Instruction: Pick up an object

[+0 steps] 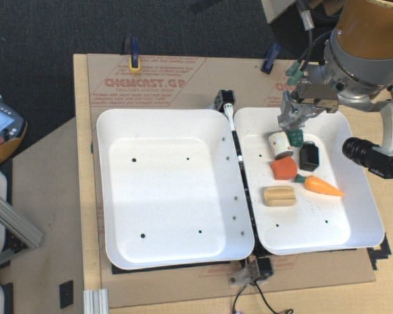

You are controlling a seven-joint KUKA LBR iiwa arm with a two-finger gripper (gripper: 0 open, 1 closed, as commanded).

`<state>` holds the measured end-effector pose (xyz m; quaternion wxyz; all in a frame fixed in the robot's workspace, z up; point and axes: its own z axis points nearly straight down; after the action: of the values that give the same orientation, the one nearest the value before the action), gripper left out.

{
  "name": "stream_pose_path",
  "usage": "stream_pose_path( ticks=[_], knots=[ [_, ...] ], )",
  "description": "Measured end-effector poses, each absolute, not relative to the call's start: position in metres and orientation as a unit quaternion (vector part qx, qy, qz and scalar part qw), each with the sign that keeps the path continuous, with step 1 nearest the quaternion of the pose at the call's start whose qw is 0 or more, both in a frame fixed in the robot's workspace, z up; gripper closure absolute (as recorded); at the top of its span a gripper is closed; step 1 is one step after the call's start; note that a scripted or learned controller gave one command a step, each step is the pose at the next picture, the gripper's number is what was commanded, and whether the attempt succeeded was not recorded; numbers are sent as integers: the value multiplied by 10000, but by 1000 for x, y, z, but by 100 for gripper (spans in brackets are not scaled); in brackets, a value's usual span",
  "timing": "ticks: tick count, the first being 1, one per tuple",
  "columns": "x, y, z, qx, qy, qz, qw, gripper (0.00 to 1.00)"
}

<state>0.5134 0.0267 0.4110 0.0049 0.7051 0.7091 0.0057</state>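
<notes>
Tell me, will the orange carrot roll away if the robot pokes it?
Probably a little: the carrot looks round and tapered, so it would likely roll in a curve. It looks smooth, perhaps slippery. The orange block just beside it might stop it.

Red print reading "CHEMCAST G P" stands on the brown board [150, 80] at eleven o'clock. More red print at one o'clock is unreadable.

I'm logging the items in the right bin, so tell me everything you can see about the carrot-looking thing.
The toy carrot is a small orange cone with a short green stub at its thick end, smooth and plastic-looking. It lies flat on the floor of the right bin, thick end toward the left, tip pointing right and slightly toward the near side. Its green end sits close beside the orange-red block, just below the black piece; contact cannot be told. The gripper hangs further back, apart from it.
</notes>
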Motion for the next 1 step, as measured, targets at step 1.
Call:
stream_pose_path(
  ticks=[1],
  knots=[
    [515, 8, 350, 7081, 7061, -28, -24, 100]
  ],
)
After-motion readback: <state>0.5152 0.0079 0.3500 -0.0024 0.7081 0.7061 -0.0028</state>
